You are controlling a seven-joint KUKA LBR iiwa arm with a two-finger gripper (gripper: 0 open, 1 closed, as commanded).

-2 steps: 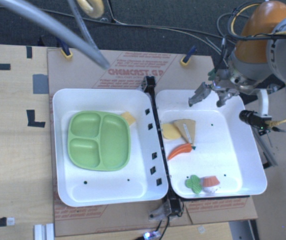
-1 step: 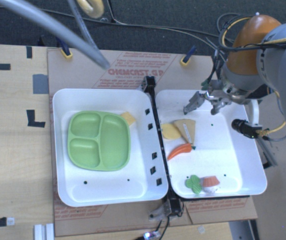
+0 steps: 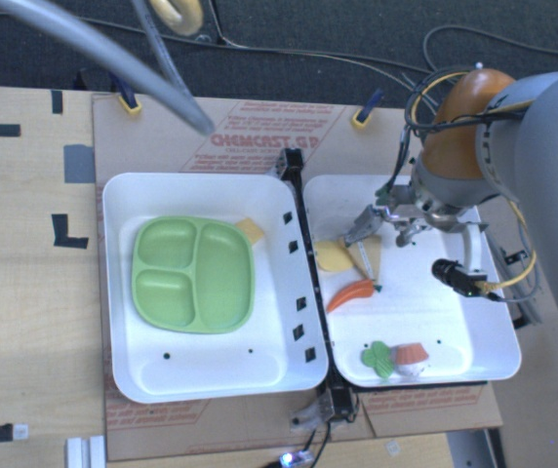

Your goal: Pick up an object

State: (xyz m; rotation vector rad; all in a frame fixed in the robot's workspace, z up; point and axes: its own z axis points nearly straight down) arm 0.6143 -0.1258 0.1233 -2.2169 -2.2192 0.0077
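two white bins sit side by side: one left bin [image 3: 123,359] and one right bin [image 3: 489,354].

left bin contents:
- one green divided plate [image 3: 193,273], with three compartments.
- one small yellow piece [image 3: 250,229], just beside the plate's upper right corner.

right bin contents:
- one yellow wedge [image 3: 334,255], near the divider.
- one pale yellow block [image 3: 369,256], just beside the wedge.
- one orange carrot [image 3: 351,294].
- one green leafy piece [image 3: 378,359].
- one red and white piece [image 3: 411,355], just beside the green one.

total loose items: two in the left bin, five in the right bin.

one arm [image 3: 513,135] is present, carrying one gripper [image 3: 365,226].
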